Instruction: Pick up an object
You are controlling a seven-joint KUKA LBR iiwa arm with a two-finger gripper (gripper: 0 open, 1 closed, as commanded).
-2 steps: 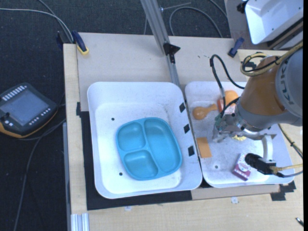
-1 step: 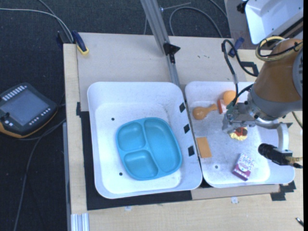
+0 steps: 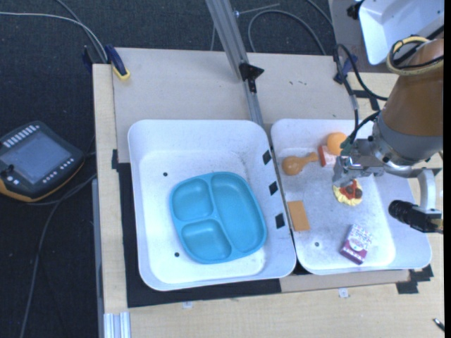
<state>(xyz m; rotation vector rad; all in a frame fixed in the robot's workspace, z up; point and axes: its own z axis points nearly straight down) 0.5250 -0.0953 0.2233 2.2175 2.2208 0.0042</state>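
Two white bins side by side on the bench, seen from the one overhead camera. The left bin carries a blue divided plate, and the right bin has all the small stuff.

The gripper is down in the right bin, roughly mid-bin toward its right edge, directly over a small yellow-and-red toy. That looks like the target. Whether the pincer is spread, pinched or actually gripping it I honestly can't tell, the wrist blocks the view from above.

My read on the toy: small, light, probably plastic or rubbery, lumpy in shape, so it could squirt out sideways if pinched off-centre. I'd take it across its middle, low down near the bin floor.

Other things in that bin: an orange ball near the far edge, a tan pear-ish piece toward the far left corner, a flat orange-brown block along the left edge, and a purple packet toward the near right corner. The flat block looks hard to get under; the packet looks soft and crinkly.
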